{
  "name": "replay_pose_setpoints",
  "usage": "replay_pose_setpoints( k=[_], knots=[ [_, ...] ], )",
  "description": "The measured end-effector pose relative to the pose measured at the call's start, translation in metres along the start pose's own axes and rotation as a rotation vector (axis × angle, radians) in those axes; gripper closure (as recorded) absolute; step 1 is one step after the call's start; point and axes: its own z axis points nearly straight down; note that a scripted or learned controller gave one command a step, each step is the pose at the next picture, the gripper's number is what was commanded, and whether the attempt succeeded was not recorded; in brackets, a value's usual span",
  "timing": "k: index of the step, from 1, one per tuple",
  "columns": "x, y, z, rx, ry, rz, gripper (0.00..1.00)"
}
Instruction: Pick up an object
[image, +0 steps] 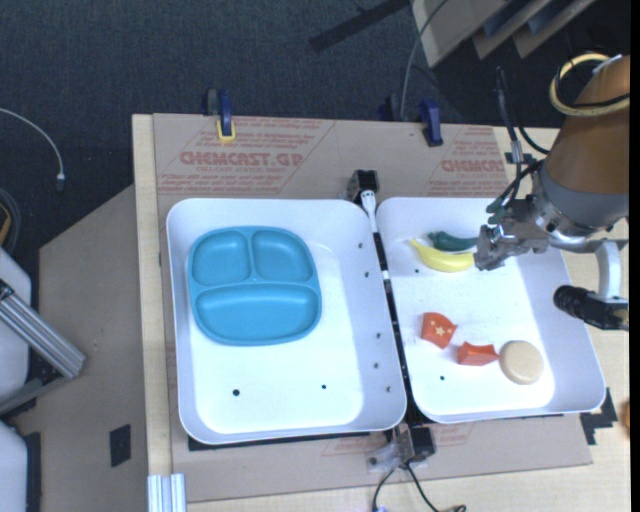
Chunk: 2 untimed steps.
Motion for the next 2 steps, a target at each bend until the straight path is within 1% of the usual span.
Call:
replay_pose_setpoints(
  k=[1,2],
  knots=[
    [0.0,0.001,-0.028,0.001,0.0,0.001,1.0],
    [0.055,0.012,-0.02,0.006,0.002,-0.004,1.0]
  ],
)
